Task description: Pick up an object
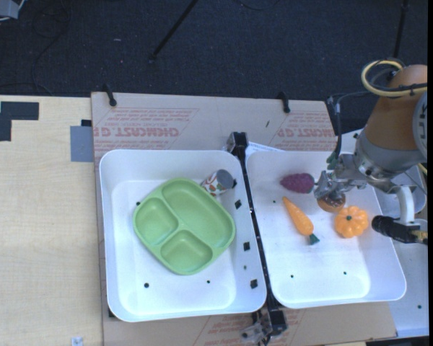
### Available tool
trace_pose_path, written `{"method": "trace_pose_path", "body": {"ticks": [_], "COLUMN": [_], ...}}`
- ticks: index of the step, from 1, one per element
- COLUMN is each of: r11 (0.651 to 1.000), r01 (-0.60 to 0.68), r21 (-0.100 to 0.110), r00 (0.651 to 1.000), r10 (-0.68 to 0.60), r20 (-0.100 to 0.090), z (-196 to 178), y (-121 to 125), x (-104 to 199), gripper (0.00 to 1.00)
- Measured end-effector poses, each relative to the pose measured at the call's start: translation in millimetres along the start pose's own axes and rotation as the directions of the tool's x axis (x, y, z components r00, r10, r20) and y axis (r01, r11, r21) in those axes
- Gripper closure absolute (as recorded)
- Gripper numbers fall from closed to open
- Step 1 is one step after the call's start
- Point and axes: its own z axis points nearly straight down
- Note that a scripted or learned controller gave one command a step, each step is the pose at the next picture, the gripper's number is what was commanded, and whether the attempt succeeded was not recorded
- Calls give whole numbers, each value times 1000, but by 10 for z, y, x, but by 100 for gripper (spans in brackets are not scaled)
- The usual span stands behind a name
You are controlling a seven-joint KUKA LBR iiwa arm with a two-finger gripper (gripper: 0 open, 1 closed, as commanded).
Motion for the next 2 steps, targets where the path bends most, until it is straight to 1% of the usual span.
{"method": "trace_pose_path", "body": {"ticks": [1,2], "r11": [1000,1000], "r01": [3,3], "r21": [-1,1], "r00": [1000,1000], "r10": [-3,-3], "r20": [0,-1], "z": [-481,-825], "y": [7,9], "x": [-10,-19], "gripper": [100,100]}}
